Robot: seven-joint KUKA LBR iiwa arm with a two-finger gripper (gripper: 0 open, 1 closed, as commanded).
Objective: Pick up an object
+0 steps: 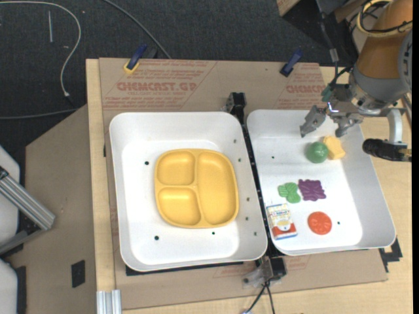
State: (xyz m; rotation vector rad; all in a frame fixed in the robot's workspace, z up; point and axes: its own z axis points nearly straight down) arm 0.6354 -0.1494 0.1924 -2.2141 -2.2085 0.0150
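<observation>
Two white bins sit side by side on the table. The left bin (131,142) holds one thing: a yellow plate (196,188) with three compartments, lying flat near the middle.

The right bin (275,126) holds six small things. Toward its far edge a green ball (317,152) touches a yellow block (335,147) on its right. Nearer the middle, a green leafy piece (289,191) lies just beside a purple bunch of grapes (311,189). Toward the near edge there is a red-orange round piece (319,222), and at the near left corner a small white carton (281,220) with red and blue print too small to read.

The end effector (325,123) hangs over the far part of the right bin, just above the ball and block. Its two fingers are spread wide, with nothing between them.

A brown board (98,175) lies under the bins. It carries red lettering, "CHEMCAST GP" beyond the left bin (157,86), and the same print partly covered beyond the right. Two blue clips pin its far edge, one left (135,59), one right (291,63). One white cable (69,51) loops on the dark floor beyond the far left corner.
</observation>
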